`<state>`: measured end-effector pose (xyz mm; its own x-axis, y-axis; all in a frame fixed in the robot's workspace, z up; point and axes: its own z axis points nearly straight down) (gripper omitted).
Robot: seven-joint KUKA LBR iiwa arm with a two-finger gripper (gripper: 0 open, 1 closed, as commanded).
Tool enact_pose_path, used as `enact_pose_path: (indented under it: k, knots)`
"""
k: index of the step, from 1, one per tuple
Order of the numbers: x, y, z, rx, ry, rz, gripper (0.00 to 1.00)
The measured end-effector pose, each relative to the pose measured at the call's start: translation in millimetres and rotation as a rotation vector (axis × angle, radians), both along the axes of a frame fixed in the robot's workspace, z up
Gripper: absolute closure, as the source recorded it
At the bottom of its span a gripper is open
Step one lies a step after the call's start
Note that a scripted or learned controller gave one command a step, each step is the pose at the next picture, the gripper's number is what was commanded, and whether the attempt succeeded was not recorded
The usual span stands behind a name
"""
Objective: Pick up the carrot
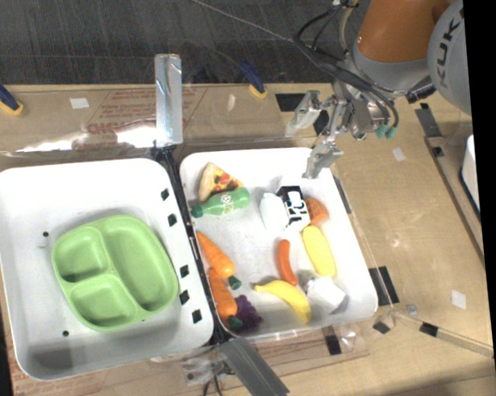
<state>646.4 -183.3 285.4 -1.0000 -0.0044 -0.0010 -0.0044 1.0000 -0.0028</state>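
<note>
Hand (323,153) sits over the top right corner of the right bin (351,291), at the rim; nothing visible in it, can't tell if it's released or clenched. Arm (405,15) comes in from upper right, orange band above the wrist. Nearest items below the hand: a white and black packet (288,206), with a small orange piece (318,210) just beside it on the right. Under those, a yellow oblong (318,251) next to a slim orange-red item (285,261), then a white chunk (326,295) and a banana (286,296) near the bottom wall. Top left of the bin: pizza slice (214,180) and a green bottle (221,203) lying on its side. Carrot (215,253) lies along the left wall of the right bin, well apart from the hand; a second orange one (223,296) lies just below it, touching purple grapes (246,312). Left bin (11,257) holds a green divided plate (114,270). Both bins sit on the tabletop (425,246).
</note>
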Motion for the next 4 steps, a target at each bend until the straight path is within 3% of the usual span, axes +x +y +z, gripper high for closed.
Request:
enact_pose_path:
  k: [1,2,4]
  knots:
    - [-21.1,-7.8,-194.3,0.003,0.001,-0.007,0.00]
    - [-87.6,27.3,-124.4,0.002,-0.005,-0.097,0.00]
    - [-126.4,88.1,-194.0,0.002,0.000,-0.191,0.00]
